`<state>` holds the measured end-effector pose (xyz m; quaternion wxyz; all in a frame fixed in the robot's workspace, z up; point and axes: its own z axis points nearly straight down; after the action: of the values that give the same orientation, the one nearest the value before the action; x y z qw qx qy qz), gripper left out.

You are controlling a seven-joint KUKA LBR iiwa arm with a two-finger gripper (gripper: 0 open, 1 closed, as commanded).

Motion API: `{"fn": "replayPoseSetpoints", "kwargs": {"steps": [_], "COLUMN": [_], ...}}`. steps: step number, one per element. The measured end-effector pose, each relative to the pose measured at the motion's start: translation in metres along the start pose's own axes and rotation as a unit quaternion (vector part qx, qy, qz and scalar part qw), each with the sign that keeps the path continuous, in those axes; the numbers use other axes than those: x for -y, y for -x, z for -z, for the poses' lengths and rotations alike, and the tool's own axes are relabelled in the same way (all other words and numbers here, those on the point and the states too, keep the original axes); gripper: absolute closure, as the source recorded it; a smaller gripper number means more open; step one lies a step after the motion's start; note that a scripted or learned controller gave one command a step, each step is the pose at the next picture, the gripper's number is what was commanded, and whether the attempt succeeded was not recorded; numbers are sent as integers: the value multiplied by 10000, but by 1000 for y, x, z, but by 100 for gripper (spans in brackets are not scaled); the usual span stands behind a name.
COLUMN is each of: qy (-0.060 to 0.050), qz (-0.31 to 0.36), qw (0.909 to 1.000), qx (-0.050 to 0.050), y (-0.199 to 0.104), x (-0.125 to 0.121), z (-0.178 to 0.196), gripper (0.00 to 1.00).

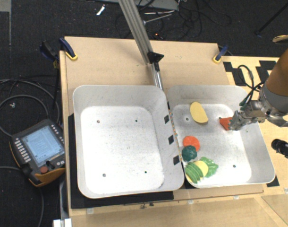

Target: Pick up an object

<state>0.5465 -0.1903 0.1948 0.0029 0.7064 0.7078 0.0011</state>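
In the right bin [257, 171] lie several small toy objects. A yellow oval piece [198, 112] rests near the bin's back. A small red-orange piece [224, 123] lies at the right, and my gripper [237, 121] sits low right beside it, touching or partly covering its right end. Near the bin's left wall are an orange round piece [191, 141], a dark green piece [189, 152] and a green and yellow corn-like piece [200, 168]. The arm comes in from the right edge.
The left bin [82, 98] stands beside the right one, and their walls meet in the middle. A slanted metal pole [137, 27] crosses above the bench's back. A teach pendant [38, 148] lies on the floor at the left.
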Motion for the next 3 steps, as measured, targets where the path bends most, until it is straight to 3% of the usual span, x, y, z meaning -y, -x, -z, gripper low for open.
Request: {"fn": "replayPoseSetpoints", "kwargs": {"steps": [1, 3], "qy": [-6, -13], "qz": [2, 28], "qw": [10000, 10000], "qx": [-3, -18], "y": [0, -90], "x": [-1, -41], "z": [29, 41], "gripper": [100, 100]}}
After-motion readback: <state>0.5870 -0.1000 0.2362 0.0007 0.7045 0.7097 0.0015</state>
